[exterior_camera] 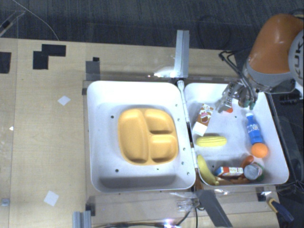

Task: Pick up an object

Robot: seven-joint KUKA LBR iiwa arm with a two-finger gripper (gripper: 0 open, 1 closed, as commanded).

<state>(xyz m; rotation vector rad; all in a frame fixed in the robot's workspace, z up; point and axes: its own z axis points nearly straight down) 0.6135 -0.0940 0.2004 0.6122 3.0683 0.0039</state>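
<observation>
Nearest the camera, a banana (203, 169) is seen in the right bin (281, 161). From the blue bottle (253, 130), whose long axis runs toward the gripper (237, 100), the gripper is placed just beyond the cap; whether it is open cannot be told, and nothing is seen held.

"What did the robot arm (275, 44) look like?"

"It had a big round orange part, smooth like a ball. Under that was a grey ring, with a white bit at the side."

"Any wires?"

"Yes, thin black cables (232, 61) beside it. The claw (237, 99) was small, grey metal, with a little red bit."
</observation>
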